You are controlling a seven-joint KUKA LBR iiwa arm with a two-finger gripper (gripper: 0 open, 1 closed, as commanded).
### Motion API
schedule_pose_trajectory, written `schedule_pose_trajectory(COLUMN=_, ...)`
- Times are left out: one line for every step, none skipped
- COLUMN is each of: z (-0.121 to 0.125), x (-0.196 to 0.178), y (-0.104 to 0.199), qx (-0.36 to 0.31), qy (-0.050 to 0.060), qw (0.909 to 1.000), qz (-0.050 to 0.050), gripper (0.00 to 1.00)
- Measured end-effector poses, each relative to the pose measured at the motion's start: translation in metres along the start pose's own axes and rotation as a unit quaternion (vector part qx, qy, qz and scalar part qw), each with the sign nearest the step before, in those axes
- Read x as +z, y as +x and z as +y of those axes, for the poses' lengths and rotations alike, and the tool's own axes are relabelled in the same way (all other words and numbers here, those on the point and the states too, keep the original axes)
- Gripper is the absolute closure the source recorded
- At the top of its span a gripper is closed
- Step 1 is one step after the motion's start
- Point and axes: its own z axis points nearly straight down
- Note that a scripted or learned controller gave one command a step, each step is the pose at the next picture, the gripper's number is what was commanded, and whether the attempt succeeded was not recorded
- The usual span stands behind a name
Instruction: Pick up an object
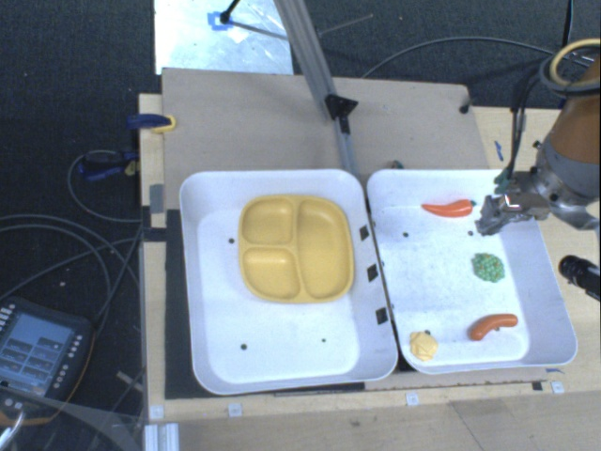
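The gripper (492, 220) is seen over the upper right part of the right bin (441, 280), reached in from the right on the grey arm (571, 163) with its orange band. Whether it is open or closed cannot be told; nothing is seen held in it. A red chili pepper (448, 209) lies just beside it, to its left, apart from it. A green clump resembling peas or broccoli (487, 268) lies near it, just below. A brown sausage (493, 326) is found farther below, toward the bin's front edge, and a pale yellow piece, perhaps corn or cauliflower (423, 346), is placed well below and to the left, in the front left corner. Well to the left, in the left bin (211, 280), a yellow divided plate (296, 248) with three compartments is set.
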Motion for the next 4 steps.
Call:
schedule_pose_trajectory(z=-0.005, x=0.013, y=0.049, qx=-0.002, qy=0.004, qw=1.0000, qz=0.002, gripper=1.00)
schedule_pose_trajectory(z=-0.010, x=0.025, y=0.103, qx=-0.002, qy=0.004, qw=1.0000, qz=0.002, gripper=1.00)
schedule_pose_trajectory(z=-0.012, x=0.035, y=0.154, qx=-0.002, qy=0.004, qw=1.0000, qz=0.002, gripper=1.00)
schedule_pose_trajectory(z=-0.011, x=0.040, y=0.213, qx=-0.003, qy=0.004, qw=1.0000, qz=0.002, gripper=1.00)
